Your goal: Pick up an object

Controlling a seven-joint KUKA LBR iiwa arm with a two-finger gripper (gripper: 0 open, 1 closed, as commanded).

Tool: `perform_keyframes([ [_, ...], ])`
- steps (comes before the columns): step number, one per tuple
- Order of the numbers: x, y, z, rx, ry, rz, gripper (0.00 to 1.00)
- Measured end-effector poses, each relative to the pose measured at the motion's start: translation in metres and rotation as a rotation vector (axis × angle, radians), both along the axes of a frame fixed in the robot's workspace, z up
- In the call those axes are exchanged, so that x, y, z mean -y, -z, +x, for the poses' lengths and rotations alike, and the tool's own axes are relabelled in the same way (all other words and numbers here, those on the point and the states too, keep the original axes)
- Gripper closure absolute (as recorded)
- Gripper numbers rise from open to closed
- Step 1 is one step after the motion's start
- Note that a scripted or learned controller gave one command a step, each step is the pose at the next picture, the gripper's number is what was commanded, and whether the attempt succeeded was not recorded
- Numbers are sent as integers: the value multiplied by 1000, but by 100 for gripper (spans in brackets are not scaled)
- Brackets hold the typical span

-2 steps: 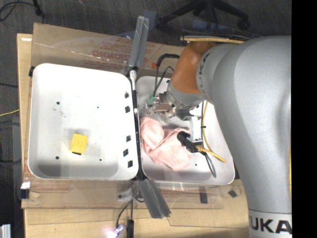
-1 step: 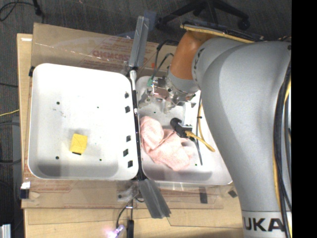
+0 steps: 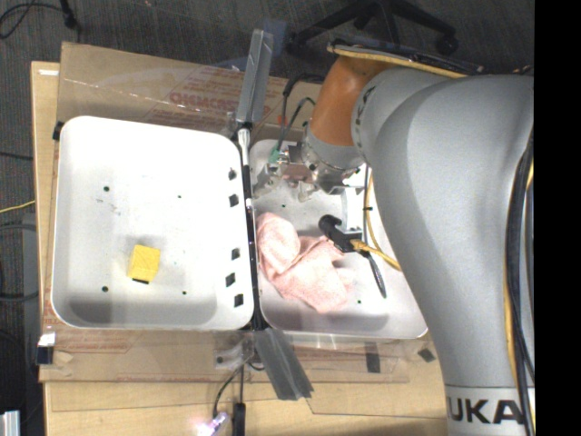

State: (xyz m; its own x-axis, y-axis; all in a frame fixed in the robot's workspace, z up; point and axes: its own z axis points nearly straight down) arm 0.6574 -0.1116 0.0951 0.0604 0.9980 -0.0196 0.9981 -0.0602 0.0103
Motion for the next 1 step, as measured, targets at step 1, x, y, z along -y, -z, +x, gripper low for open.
perform_keyframes([
  [1, 12, 2, 0, -8, 173, 21, 0],
])
